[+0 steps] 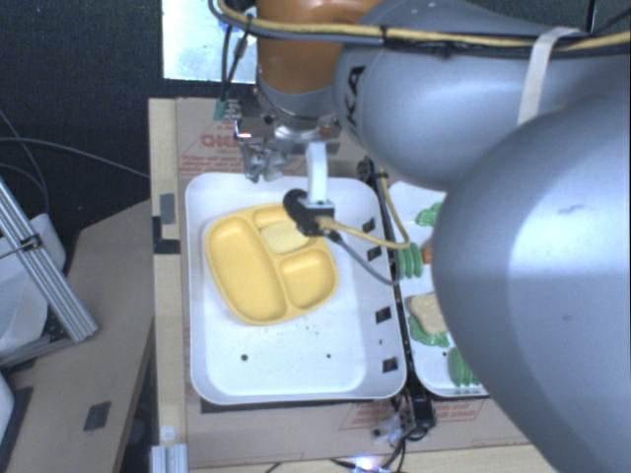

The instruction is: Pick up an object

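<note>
1. Camera view: the grey arm (493,166) comes in from the right and covers the upper right of the frame, with its orange band (306,28) at top centre.
2. The gripper (264,166) hangs over the upper edge of the left bin (286,368), at the frame's upper centre. Whether it is released or clenched cannot be told from here, and nothing is seen in its grasp.
3. A yellow divided tray (261,274) lies flat in the upper half of the left bin, just below the gripper. I cannot tell whether the two touch.
4. The right bin (439,377) shows as a strip beside the arm at the right. It holds green pieces (459,368), a tan piece (426,310) and a small orange piece (427,254).
</note>
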Controlling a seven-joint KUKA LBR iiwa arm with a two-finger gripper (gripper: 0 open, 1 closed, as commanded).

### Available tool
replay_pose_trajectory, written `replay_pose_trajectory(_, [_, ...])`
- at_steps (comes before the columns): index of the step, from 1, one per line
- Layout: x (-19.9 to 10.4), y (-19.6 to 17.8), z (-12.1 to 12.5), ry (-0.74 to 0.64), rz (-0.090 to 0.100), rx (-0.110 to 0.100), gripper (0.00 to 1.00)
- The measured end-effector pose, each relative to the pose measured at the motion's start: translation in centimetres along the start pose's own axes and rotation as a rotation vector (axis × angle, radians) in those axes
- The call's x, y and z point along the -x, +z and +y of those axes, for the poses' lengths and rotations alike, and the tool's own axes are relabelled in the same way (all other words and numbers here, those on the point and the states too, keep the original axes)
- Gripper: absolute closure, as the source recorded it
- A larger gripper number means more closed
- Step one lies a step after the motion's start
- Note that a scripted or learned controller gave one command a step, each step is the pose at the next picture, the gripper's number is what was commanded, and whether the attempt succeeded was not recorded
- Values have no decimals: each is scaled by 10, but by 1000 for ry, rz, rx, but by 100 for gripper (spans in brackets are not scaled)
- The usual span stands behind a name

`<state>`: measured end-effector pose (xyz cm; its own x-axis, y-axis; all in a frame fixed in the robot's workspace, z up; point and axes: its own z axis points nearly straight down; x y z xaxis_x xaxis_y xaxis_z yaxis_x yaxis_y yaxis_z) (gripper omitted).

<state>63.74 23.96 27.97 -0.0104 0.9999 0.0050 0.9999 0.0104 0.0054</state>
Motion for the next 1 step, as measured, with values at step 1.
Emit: replay_pose_trajectory(1, [46,9,32,13,-6,-2,100])
